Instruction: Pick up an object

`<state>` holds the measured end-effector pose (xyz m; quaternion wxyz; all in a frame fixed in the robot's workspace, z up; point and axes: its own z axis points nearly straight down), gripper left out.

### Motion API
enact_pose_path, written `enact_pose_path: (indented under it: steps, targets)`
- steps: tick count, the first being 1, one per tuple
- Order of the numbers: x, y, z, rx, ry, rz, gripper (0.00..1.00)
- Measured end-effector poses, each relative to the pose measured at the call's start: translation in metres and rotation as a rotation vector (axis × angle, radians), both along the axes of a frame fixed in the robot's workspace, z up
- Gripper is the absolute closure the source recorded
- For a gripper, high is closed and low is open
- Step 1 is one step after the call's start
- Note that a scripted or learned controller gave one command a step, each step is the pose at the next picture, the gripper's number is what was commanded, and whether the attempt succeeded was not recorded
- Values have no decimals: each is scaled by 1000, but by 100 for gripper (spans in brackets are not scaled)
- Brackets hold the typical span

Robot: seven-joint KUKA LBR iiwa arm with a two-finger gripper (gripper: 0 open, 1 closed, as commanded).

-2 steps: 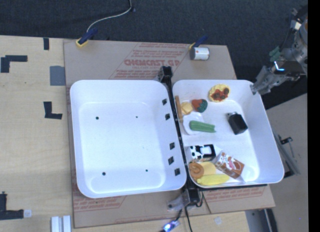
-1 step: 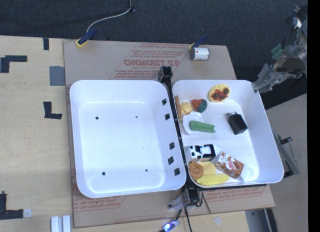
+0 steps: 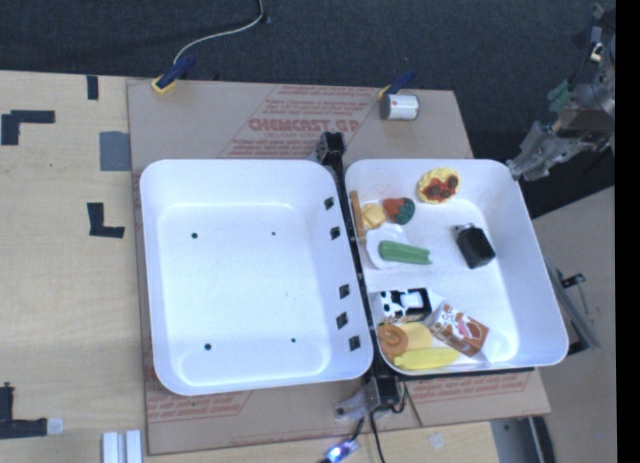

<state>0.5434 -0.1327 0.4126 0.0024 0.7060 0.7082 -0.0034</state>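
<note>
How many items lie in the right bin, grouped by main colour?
Yellow or orange: 4, small pizza-like disc, pale yellow piece, orange ring, yellow banana-like piece
Green: 2
Black: 1
Black-and-white: 1
Red-and-white packet: 1
Total: 9

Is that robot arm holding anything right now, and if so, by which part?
Nothing visibly. The tool is off past the right bin's corner, and nothing shows in it.
</note>
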Motion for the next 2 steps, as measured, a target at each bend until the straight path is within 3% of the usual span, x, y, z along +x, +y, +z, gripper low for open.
enact_pose_path:
  steps: [2]
  targets:
    - [1, 0, 19, -2, 0, 1, 100]
